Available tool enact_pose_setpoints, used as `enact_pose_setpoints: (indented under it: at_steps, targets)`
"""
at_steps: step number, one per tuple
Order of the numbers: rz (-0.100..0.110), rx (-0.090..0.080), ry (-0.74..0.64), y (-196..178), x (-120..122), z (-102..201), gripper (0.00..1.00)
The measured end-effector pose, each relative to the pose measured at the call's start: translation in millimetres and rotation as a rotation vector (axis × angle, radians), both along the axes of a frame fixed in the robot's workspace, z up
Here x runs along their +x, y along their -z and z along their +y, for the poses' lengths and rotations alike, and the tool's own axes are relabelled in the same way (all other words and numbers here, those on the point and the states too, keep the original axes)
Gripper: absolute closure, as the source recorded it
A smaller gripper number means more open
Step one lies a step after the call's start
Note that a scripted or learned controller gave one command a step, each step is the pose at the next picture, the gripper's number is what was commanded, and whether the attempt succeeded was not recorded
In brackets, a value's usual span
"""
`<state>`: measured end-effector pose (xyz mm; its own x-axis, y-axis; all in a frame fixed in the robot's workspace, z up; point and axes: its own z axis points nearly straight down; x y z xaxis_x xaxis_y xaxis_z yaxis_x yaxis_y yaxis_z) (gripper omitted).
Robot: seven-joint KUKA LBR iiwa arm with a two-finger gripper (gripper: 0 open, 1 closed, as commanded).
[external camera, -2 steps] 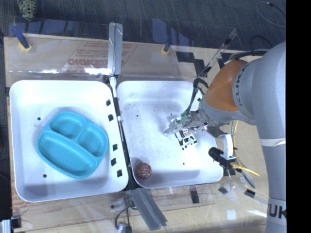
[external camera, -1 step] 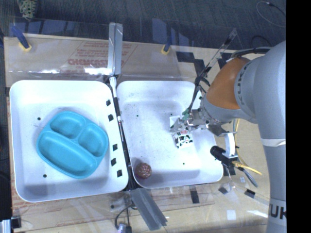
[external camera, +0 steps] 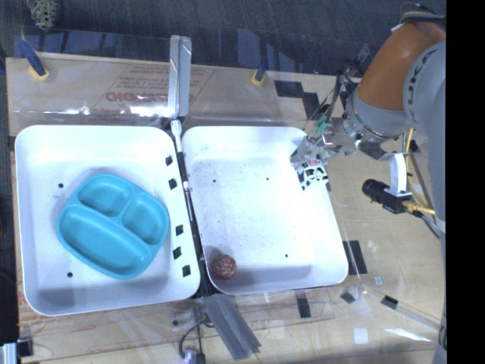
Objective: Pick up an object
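Note:
A small brown-red ball lies in the right bin, at its near left corner close to the wall. A blue three-part plate rests in the left bin. My gripper hangs over the far right edge of the right bin, well away from the ball, and nothing shows between its tips. The grey arm with its orange band comes in from the upper right.
A metal divider post stands between the bins at the back. Black tape marks dot the bench to the right. A grey bar lies in front of the bins.

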<state>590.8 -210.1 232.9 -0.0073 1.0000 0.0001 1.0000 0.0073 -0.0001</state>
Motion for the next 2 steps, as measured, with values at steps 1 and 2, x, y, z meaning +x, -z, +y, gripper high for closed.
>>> enact_pose_setpoints:
  at_steps: [1,2]
  targets:
    - [0.001,0.000,0.000,0.5,-0.1,0.3,0.00]
    - [0.000,-0.001,-0.002,140.5,4.5,1.5,0.00]
